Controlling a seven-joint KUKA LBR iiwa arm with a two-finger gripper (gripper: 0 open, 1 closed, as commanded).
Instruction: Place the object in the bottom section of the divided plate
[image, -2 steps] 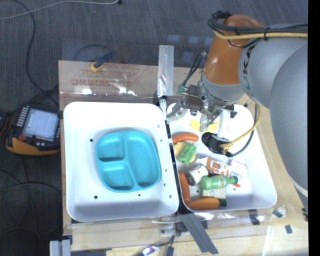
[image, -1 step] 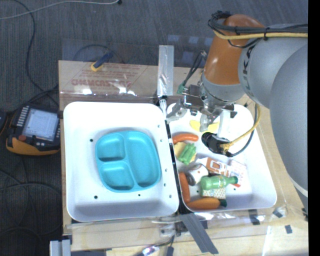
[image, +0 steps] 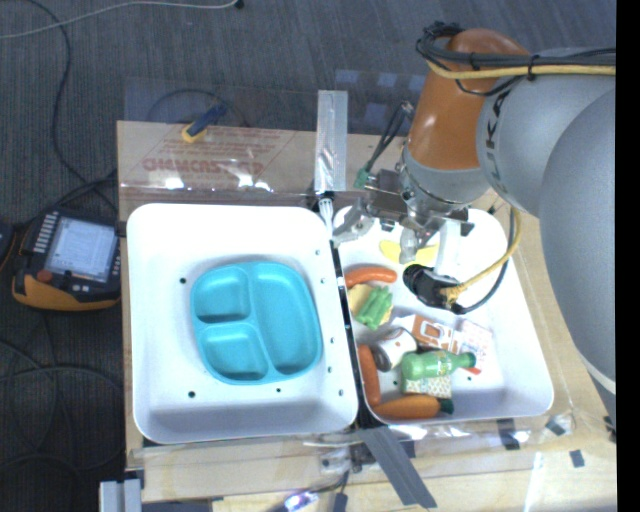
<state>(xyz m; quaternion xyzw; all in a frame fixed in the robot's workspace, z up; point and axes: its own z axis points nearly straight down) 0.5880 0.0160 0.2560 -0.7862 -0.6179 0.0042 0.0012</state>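
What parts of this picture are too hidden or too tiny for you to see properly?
- Gripper, camera view: the grey and orange arm's wrist covers it from above, so I can't tell its finger state or whether it holds anything.
- Yellow piece in the right white bin: mostly hidden under the gripper; shape unclear.
- Green bottle's label: too small to read.
- Blue divided plate in the left bin: fully visible.
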